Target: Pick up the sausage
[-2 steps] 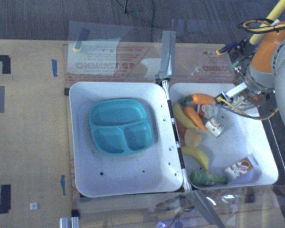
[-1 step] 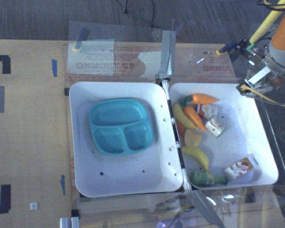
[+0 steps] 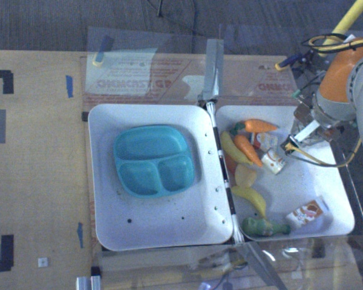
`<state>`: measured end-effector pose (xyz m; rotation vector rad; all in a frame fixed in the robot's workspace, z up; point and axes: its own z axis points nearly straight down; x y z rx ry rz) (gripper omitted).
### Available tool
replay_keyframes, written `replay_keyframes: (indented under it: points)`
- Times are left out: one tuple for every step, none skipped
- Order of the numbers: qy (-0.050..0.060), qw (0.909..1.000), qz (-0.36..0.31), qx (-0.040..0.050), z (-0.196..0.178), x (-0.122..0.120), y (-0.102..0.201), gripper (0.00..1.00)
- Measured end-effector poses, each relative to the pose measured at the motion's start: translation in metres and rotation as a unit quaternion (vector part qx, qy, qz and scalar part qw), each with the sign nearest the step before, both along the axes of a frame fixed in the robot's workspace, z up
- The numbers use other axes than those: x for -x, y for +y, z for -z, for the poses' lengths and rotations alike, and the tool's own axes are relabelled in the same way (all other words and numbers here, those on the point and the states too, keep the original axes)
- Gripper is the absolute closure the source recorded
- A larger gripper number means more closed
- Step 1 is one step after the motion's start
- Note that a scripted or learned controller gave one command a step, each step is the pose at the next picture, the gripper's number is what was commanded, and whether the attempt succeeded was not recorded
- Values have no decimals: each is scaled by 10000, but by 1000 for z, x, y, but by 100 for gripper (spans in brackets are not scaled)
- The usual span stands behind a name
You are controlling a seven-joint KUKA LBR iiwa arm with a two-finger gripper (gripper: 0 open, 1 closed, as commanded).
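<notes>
The sausage (image 3: 247,150) lies in the right bin (image 3: 342,192) against its left side, between a banana (image 3: 226,146) and the gripper (image 3: 278,156). Its long axis runs diagonally, upper-left to lower-right. Whether the gripper is open is unclear.

Red print runs across the clear sheets (image 3: 146,77) at the bench's far edge, but it is mirrored and too blurred to read. The small carton (image 3: 307,212) bears unreadable markings.
</notes>
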<state>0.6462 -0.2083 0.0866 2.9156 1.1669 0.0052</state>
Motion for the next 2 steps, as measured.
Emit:
replay_keyframes:
  points:
    - [-11, 10000, 14, -11, -11, -1, 0, 100]
    - [3, 9924, 1232, 1, 0, -17, 22, 100]
